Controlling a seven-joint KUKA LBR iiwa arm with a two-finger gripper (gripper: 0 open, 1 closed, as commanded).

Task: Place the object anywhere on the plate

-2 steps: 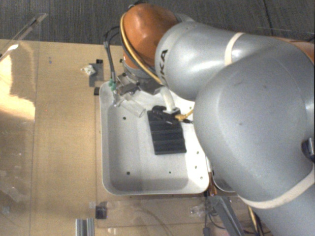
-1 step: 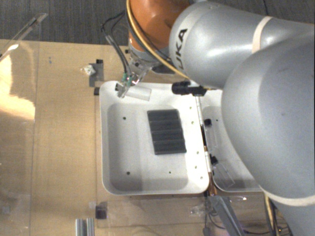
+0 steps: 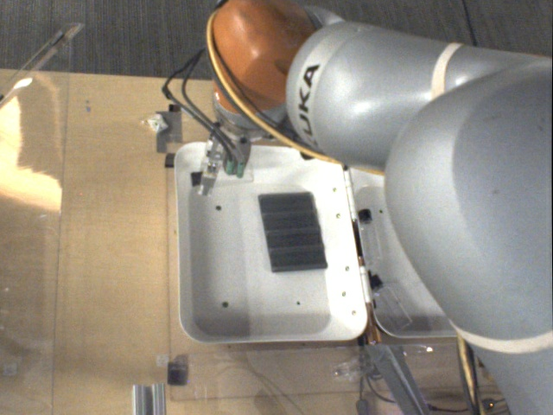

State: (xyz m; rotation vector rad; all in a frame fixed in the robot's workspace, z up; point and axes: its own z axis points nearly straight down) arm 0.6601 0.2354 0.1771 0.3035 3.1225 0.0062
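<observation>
A dark grey ribbed rectangular plate [image 3: 292, 232] lies flat in the middle of the left bin [image 3: 187, 266]. My gripper [image 3: 214, 168] hangs over the bin's far left corner, up and to the left of the plate and apart from it. A small green piece [image 3: 232, 168] shows at the gripper's tip; whether it is a held object or part of the tool is unclear. The orange band and grey wrist cover the area just behind the gripper.
The large grey arm hides most of the right bin [image 3: 399, 311]. A small dark block [image 3: 177, 371] sits on the wooden bench below the left bin. A grey bracket [image 3: 168, 133] stands by the bin's far left corner.
</observation>
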